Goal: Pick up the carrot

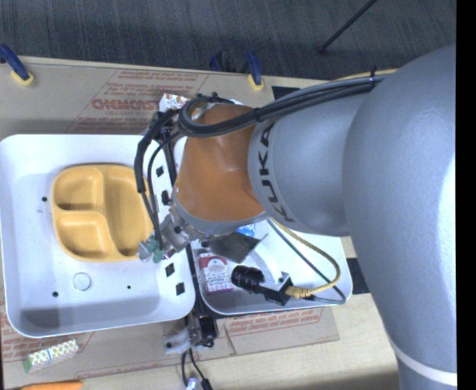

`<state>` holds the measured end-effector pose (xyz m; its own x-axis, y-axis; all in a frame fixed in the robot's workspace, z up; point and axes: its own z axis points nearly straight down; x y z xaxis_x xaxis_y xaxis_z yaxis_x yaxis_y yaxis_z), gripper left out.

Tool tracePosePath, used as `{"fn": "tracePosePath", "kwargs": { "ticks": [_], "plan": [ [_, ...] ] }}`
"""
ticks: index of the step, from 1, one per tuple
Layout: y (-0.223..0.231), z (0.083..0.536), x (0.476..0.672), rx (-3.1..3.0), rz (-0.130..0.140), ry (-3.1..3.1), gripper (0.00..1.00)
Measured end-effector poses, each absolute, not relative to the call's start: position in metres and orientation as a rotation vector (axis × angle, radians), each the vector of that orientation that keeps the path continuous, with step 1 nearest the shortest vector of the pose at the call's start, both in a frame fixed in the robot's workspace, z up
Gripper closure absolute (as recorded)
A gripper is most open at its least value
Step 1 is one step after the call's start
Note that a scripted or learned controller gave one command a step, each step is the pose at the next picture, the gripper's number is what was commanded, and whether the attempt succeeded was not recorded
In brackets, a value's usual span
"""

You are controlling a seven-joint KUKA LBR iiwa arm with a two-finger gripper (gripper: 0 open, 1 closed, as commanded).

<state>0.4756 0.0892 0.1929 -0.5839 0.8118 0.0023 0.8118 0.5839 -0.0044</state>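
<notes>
grey arm [368, 153], orange band [214, 165]

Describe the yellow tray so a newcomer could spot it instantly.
Start at the left white bin. Inside its upper half lies the yellow divided tray, its right edge under the arm's orange band. It is the bin's one coloured, compartmented item.

From my end the arm [360, 161] looks like smooth satin-grey metal or plastic, and its orange band [214, 169] has a slight sheen. Both white bins [19, 218] read as smooth plastic, the yellow divided tray [92, 210] as matt plastic. The bench top [124, 96] is plain printed cardboard, dull and papery.
</notes>
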Motion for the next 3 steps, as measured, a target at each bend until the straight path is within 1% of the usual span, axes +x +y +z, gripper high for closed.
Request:
{"fn": "tracePosePath", "kwargs": {
  "ticks": [1,2,3],
  "plan": [
    [0.026,0.276,0.477,-1.259,0.002,-2.879,1.0],
    [0.026,0.275,0.477,-1.259,0.002,-2.878,0.0],
    [0.024,0.191,0.508,-1.087,0.003,-2.944,0.0]
  ]
}}
